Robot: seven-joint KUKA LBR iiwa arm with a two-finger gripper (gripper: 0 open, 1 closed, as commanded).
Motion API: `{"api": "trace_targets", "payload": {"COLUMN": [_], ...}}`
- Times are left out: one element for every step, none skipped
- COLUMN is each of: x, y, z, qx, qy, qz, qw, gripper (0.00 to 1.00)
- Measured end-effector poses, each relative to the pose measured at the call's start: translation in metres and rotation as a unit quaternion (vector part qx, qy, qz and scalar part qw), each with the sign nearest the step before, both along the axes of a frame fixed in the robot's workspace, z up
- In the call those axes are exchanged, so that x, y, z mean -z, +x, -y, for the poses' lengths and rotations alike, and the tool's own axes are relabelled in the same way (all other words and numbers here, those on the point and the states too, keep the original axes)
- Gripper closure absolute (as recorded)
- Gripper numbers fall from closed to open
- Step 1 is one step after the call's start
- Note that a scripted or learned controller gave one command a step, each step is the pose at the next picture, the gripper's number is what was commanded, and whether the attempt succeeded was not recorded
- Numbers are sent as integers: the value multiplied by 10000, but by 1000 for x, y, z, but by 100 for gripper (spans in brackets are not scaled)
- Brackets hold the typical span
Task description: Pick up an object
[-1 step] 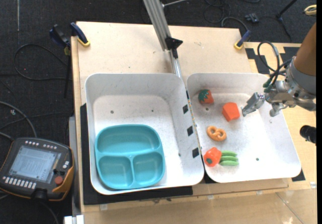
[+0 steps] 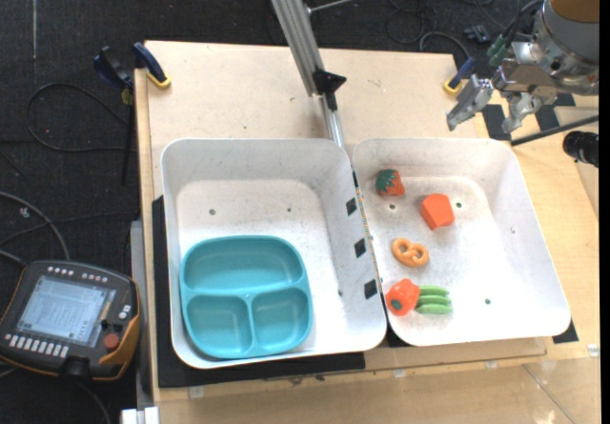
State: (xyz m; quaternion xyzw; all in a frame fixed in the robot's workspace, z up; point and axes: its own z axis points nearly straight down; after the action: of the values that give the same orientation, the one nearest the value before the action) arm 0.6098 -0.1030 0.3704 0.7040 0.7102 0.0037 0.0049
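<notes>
Two white bins sit side by side on the table [image 2: 248, 79]. The left bin [image 2: 238, 165] has a blue tray [image 2: 246, 295] with three parts. The right bin [image 2: 505, 251] has small toys: a strawberry [image 2: 388, 183], an orange block [image 2: 437, 211], a pretzel [image 2: 410, 252], and a red pepper [image 2: 402, 296] touching what looks like green beans [image 2: 434, 301]. The end effector [image 2: 494, 109] hangs over the table past the right bin's far edge, fingers spread apart, holding nothing.
</notes>
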Motion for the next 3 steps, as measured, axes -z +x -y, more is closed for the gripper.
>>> {"api": "trace_targets", "payload": {"x": [-158, -153, -153], "y": [45, 44, 44], "z": [-28, -27, -27], "qx": [19, 29, 29], "qy": [-2, 3, 4], "qz": [-8, -58, -59], "qw": [10000, 10000, 10000], "gripper": [0, 0, 0]}}
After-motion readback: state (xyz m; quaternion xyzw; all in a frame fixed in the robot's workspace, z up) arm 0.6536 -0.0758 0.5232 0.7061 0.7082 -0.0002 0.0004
